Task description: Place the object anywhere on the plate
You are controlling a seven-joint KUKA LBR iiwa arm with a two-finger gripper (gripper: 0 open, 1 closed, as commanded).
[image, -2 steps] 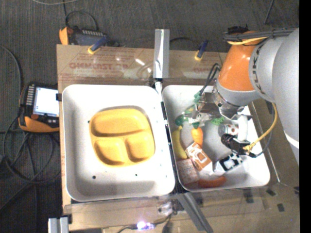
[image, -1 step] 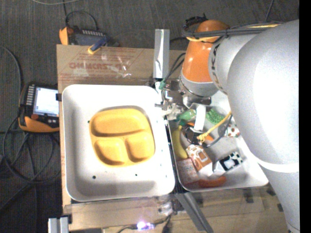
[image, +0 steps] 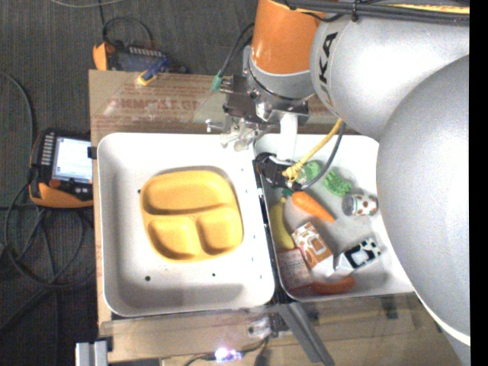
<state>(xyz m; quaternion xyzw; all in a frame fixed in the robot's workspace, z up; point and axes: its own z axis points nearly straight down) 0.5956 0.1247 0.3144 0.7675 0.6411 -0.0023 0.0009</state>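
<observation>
A dark grey carpeted floor (image: pixel 53 59) is seen around the bench (image: pixel 145 105), whose brown board top is printed with faint reddish lettering along its far edge. Thin cables (image: pixel 15 227) are trailed over the floor to the left of the bench, where an orange-cased handheld pendant with a lit screen (image: pixel 65 166) is laid, and a second orange and blue device (image: pixel 137 56) is set just beyond the bench's far left corner. At the bench's near edge a metal frame (image: pixel 305 338) is visible, with a small bright light (image: pixel 223 354) beneath it.
</observation>
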